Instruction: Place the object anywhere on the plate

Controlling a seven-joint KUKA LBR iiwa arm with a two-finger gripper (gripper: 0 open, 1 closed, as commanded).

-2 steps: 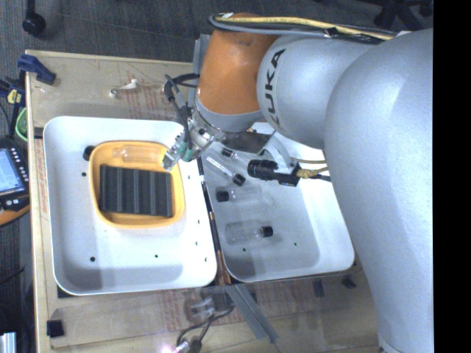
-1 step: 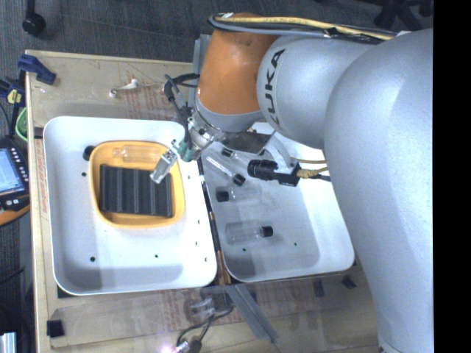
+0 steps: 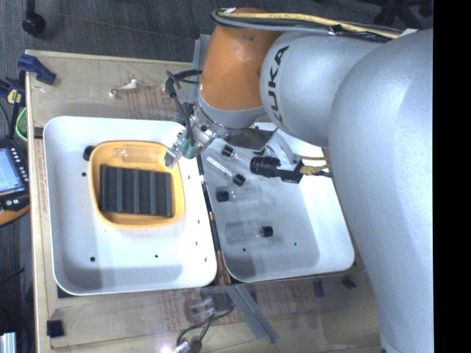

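Note:
A yellow plate (image 3: 103,160) with a dark ridged centre lies in the left bin (image 3: 66,256). My gripper (image 3: 179,151) hangs over the plate's upper right corner, close to the wall between the two bins. A small greenish bit shows at its tip; I cannot tell whether that is an object or part of the gripper. The orange band and grey wrist hide what lies behind it.
The right bin (image 3: 324,252) holds several small clear pieces with black ends, one (image 3: 265,232) near its middle and one (image 3: 238,177) higher up. A black connector with a cable (image 3: 266,166) hangs off the wrist above this bin. A handheld screen (image 3: 9,176) lies beyond the bench's left edge.

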